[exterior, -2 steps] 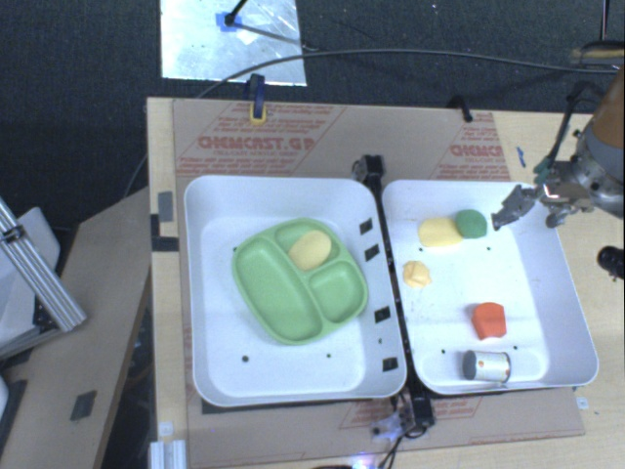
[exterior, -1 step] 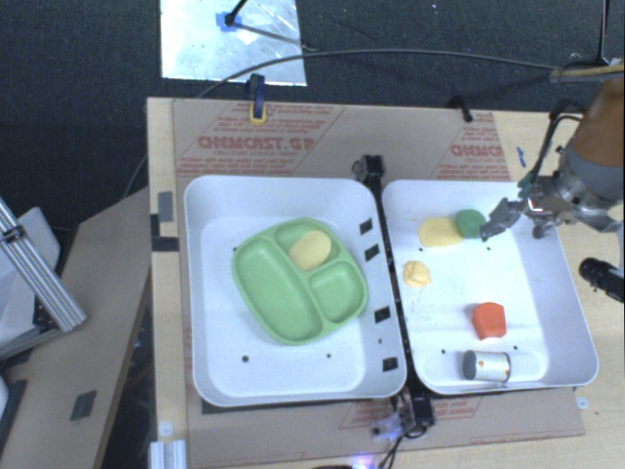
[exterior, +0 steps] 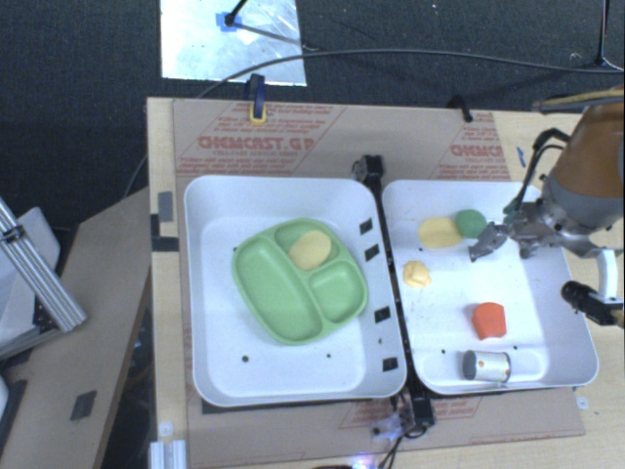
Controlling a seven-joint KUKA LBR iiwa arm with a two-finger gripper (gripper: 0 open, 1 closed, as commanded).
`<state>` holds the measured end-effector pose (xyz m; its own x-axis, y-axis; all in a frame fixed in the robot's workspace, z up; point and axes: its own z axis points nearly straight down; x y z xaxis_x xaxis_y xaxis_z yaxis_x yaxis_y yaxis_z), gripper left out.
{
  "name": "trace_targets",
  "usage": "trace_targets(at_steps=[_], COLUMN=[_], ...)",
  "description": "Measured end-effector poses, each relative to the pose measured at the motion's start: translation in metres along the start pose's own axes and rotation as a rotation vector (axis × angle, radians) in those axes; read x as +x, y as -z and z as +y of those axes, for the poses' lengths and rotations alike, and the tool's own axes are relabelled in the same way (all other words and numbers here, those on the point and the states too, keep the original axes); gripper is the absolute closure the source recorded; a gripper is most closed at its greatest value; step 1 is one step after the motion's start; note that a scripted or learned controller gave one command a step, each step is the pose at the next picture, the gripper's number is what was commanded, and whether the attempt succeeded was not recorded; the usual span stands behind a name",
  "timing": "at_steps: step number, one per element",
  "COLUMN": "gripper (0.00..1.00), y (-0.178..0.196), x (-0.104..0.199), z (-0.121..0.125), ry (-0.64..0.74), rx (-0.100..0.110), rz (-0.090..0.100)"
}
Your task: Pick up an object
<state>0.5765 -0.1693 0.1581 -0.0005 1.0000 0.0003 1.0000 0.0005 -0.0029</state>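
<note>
Objects for picking lie in the right bin [exterior: 576, 345]: a yellow piece [exterior: 439, 231] touching a green ball [exterior: 471, 222], a small yellow lump [exterior: 416, 274], an orange block [exterior: 489, 319] and a metal can [exterior: 486, 364]. End effector [exterior: 500, 238] hovers beside the green ball, fingers spread, gripping nothing. Left bin [exterior: 210, 262] carries a green divided plate [exterior: 283, 296] with a yellow item [exterior: 311, 249].

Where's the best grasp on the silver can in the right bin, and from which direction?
Probably across the curved sides at mid-length, descending from above. The silver can lies on its side, long axis running left-right near the right bin's front wall, so fingers should close front-to-back. The orange block sits just behind it but apart, leaving little room there. The gripper hovers farther back.
</note>
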Motion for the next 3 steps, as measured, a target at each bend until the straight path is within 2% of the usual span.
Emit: trace_targets(at_steps=[1,2,3], gripper=[0.0,1.0,1.0], y=[-0.061,-0.047,0.005], x=[-0.002,-0.003,0.004], z=[0.004,0.006,0.0], ry=[0.0,0.0,0.004], rx=[0.001,-0.007,-0.009], rz=[0.001,-0.003,-0.002])
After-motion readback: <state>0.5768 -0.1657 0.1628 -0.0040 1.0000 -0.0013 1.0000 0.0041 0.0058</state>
